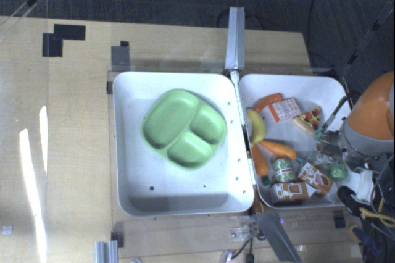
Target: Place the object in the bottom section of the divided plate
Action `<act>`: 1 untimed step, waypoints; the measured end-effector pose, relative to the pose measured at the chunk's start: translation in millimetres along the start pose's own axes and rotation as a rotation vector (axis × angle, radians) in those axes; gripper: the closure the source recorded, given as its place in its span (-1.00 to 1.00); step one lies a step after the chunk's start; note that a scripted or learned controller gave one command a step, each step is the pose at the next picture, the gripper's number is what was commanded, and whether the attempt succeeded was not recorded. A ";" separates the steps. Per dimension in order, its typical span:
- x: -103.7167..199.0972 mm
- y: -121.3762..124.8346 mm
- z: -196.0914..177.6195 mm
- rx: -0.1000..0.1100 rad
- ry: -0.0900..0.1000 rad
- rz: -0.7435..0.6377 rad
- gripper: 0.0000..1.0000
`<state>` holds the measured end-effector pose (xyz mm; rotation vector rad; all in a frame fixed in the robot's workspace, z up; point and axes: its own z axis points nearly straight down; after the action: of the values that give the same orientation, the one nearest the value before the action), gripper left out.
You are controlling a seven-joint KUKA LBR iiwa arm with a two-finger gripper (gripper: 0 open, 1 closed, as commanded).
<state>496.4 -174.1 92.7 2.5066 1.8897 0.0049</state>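
On the pale wooden worktop [74, 132], a green moulded three-section plate [184, 126] sits in the left white bin [185, 203]. Toy foods crowd the right white bin [333, 86]; the pincer [330, 150] possibly hovers there, its state unclear. Picking one isolated piece would serve best.

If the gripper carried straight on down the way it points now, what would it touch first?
Probably the small green round object in the right white bin, just beneath the gripper; the printed brown packet lies beside it. Depth is unclear from above.
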 end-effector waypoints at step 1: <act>-10.8 31.3 -150.0 -0.002 -0.001 0.232 1.00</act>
<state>522.9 -193.0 242.8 2.7069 1.5863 0.0056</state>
